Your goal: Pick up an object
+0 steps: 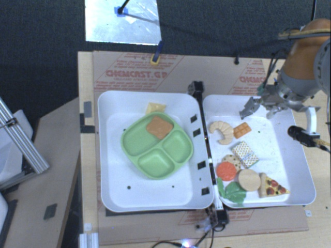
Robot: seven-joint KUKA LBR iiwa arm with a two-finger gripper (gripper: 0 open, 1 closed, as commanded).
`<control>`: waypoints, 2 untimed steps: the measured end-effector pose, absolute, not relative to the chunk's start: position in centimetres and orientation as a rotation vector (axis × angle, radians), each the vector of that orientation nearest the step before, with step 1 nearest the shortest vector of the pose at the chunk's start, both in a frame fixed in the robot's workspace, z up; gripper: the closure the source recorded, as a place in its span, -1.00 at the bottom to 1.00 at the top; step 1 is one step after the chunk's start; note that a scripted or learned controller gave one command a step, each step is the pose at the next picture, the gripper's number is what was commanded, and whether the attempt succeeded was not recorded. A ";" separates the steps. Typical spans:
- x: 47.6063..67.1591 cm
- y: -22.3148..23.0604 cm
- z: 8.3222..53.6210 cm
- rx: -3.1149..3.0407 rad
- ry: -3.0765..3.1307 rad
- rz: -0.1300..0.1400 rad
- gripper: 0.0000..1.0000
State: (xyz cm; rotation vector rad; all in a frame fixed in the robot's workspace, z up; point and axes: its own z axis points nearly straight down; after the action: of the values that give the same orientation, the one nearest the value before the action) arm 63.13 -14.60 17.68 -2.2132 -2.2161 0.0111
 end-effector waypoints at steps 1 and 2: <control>63.4 -14.6 18.6 -2.218 -2.226 -0.002 -1.00; 64.1 -14.4 14.3 -2.214 -2.229 0.000 -1.00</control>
State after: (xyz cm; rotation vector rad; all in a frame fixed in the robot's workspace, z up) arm 64.10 -14.36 14.27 -2.2143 -2.2293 0.0003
